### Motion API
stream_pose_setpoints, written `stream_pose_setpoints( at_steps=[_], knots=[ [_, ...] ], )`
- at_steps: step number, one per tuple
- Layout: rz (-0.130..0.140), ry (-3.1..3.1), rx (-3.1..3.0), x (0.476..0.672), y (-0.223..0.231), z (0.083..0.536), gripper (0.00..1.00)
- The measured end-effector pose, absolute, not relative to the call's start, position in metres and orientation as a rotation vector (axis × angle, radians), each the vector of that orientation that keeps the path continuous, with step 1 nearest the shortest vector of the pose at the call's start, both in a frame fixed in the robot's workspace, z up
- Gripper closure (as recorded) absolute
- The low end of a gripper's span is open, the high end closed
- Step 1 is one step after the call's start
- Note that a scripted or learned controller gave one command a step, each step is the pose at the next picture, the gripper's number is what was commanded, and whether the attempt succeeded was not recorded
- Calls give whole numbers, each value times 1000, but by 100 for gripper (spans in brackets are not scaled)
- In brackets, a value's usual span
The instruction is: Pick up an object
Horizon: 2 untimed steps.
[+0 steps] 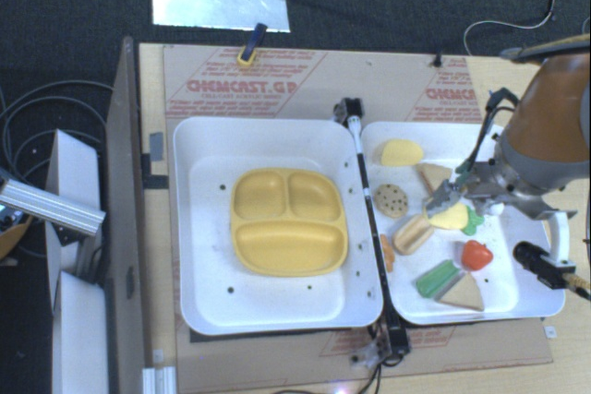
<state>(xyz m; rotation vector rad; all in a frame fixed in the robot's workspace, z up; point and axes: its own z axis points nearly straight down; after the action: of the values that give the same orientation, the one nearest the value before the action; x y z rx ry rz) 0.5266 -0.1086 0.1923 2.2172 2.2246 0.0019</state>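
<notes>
The likeliest target is a pale yellow piece lying in the middle of the right bin, with a bit of green touching its right side. The gripper sits just above and to the far side of it, low in the bin, but the wrist hides the tips, so whether the jaws are spread or pinching anything cannot be told.

Around that piece lie the other candidates: a tan bread-like roll just to its left, a red tomato-like piece near and to the right, a green block and a tan wedge at the near side, a speckled cookie to the left, a yellow lump and a tan slice at the far side.

The left bin holds a yellow divided plate.

As a judgement, the pick is at the reach or closing stage: nothing is visibly lifted off the bin floor, so a secure grasp and the raise remain.
</notes>
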Motion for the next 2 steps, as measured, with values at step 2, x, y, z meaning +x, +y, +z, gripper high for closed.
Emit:
stream_pose_setpoints(
  at_steps=[2],
  knots=[
    [-5,2226,2227,484,-184,87,0]
  ],
)
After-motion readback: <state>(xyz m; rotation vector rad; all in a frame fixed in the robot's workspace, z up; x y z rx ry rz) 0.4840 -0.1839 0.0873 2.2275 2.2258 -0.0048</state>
